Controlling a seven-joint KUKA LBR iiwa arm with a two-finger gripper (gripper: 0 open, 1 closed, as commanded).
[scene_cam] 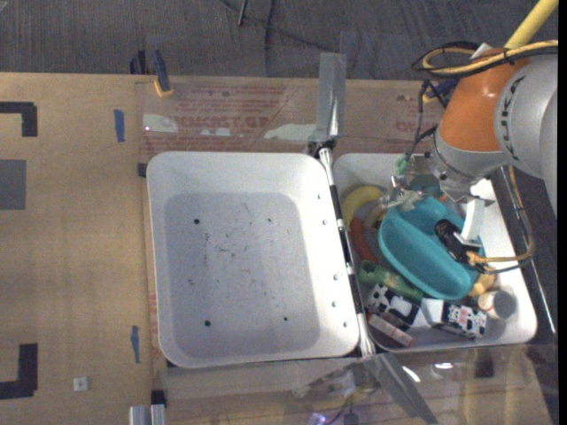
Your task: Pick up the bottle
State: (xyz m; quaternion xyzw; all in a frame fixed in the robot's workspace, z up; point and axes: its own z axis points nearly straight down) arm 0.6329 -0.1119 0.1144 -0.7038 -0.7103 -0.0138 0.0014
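The grey arm's two-finger gripper [416, 187] hangs over the cluttered right white bin [523, 319]; whether it is clenched or released I cannot tell. No bottle is clearly identifiable in the heap, so the likely failure is grabbing the wrong item, such as the one teal plastic bowl [423, 246] or one yellow round piece [359, 202]. Two bins; the left white bin [239, 255] holds nothing.

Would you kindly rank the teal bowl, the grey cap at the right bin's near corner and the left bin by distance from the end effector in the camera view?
1. Teal bowl, right beneath the end effector.
2. Grey cap, right bin's near right corner.
3. Left bin, across the divider.
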